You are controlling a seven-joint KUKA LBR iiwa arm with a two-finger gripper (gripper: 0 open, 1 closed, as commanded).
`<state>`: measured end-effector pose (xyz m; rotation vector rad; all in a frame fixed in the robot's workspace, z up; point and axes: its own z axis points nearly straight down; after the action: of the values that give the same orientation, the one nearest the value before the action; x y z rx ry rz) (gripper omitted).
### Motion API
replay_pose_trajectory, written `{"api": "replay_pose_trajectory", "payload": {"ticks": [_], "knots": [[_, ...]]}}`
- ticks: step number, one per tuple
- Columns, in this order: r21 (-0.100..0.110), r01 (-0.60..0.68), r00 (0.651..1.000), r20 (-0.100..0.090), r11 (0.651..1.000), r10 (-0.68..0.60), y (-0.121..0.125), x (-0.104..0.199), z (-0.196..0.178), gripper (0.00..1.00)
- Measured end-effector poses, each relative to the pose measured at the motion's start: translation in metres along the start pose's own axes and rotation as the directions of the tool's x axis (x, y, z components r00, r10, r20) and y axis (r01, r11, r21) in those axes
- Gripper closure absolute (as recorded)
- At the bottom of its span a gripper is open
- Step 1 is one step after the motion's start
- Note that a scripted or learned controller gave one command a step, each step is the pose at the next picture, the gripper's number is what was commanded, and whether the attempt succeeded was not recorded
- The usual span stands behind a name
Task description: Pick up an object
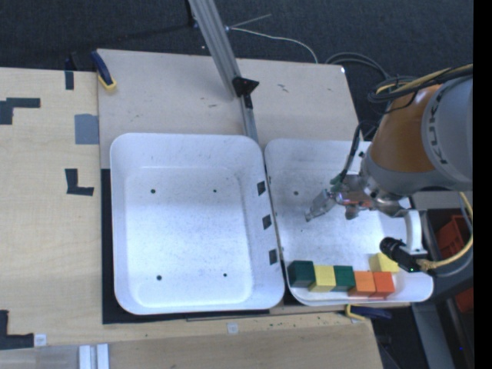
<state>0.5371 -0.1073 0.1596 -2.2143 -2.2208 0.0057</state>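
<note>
Seemingly unlabelled, coloured blocks (342, 278) line the right bin's (307, 167) near wall.

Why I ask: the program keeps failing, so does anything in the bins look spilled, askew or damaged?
Nothing stands out. The small coloured blocks sit in a tidy row along the near wall of the right white bin, and the gripper hangs above that bin's floor.

I see a row of blocks (342, 277) along the right bin's (307, 167) near wall (green, yellow, green, orange, orange). Another yellow block (382, 262) sits just behind them.
</note>
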Motion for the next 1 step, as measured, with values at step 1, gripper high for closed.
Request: {"api": "replay_pose_trajectory", "payload": {"ticks": [1], "knots": [[-0.011,-0.006,1.000,0.005,1.000,0.006,-0.0226,-0.0482,-0.0724,0.00]]}}
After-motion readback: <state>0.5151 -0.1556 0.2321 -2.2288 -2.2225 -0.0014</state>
